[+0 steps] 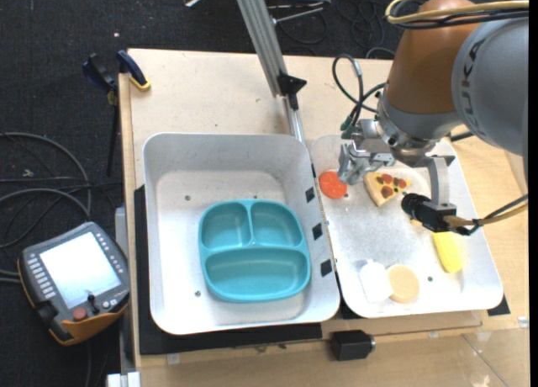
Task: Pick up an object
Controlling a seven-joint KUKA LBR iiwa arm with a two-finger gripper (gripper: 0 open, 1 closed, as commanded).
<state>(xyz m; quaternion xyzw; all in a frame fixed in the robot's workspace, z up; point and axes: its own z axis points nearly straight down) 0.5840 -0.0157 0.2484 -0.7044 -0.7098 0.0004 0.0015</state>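
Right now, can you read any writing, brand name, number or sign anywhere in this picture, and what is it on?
"KU": dark letters running down the grey arm at the right, cut off partway; the rest cannot be read.
Handheld control pad beside the bench, at the left: its screen is a pale glare and its button markings are too small to read.
Teal divided tray, white bins, food pieces: no writing on them.

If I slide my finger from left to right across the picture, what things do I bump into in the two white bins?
Teal plastic divided tray → small round orange-red toy → white round piece → pizza slice toy with red dots → tan round disc → yellow long toy.
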